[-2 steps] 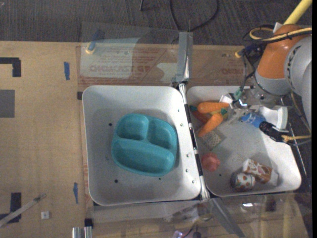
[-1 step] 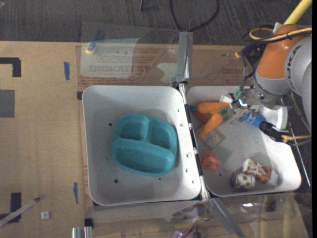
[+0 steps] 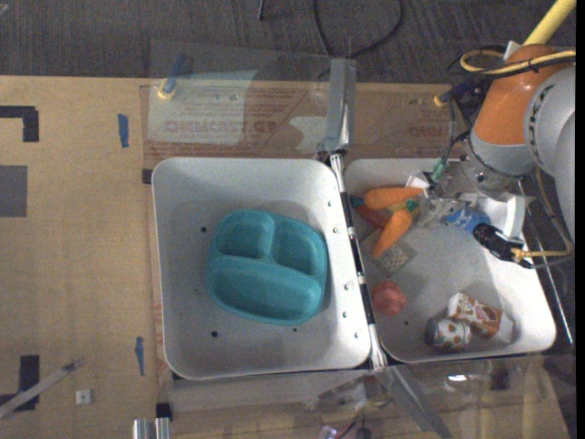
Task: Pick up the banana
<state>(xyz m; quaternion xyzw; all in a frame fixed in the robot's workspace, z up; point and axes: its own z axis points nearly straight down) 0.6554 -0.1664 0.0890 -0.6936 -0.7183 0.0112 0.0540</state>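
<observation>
My gripper [image 3: 445,199] hangs low over the far part of the right bin [image 3: 535,323], below the arm's orange band [image 3: 512,108]. Its tip sits just right of two orange carrots. One carrot [image 3: 393,196] lies flat. The other [image 3: 391,232] slants down to the left, touching a red piece [image 3: 369,216]. The wrist and its cables cover the bin's far right corner and whatever lies under them.
The left bin [image 3: 183,337] holds a teal divided plate [image 3: 267,265]. In the right bin lie a small checkered piece [image 3: 396,260], a pink-red toy [image 3: 388,297] by the left wall and two printed cans [image 3: 463,322] near the front. A yellow tube [image 3: 551,15] rises behind the arm.
</observation>
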